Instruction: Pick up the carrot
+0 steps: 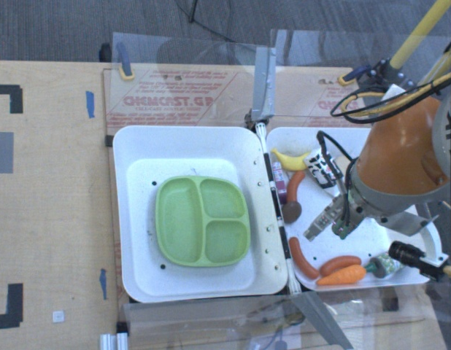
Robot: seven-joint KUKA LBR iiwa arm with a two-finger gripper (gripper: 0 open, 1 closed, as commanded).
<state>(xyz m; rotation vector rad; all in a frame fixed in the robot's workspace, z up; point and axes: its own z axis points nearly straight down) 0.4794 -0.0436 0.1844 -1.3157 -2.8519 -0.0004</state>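
Carrot [343, 275] lying flat along the near edge of the right bin [311, 135], just beside an orange-red sausage [340, 263] on its far side, another sausage [303, 259] to its left and a small green-and-white item [383, 267] to its right. Gripper [324, 224] hanging over the bin's middle, apart from the carrot, nothing visibly held; how wide it stands, impossible to tell. Left bin [130, 195] holding a green divided plate [203, 220]; banana [293, 159] at the right bin's far left.

Carrot [342, 275] against near wall of right bin [324, 286]. Sausage [339, 263] touching its far side, another sausage [303, 259] just left, green-grey item [382, 267] just right. Open floor beyond sausage. Gripper [329, 222] above, farther back.
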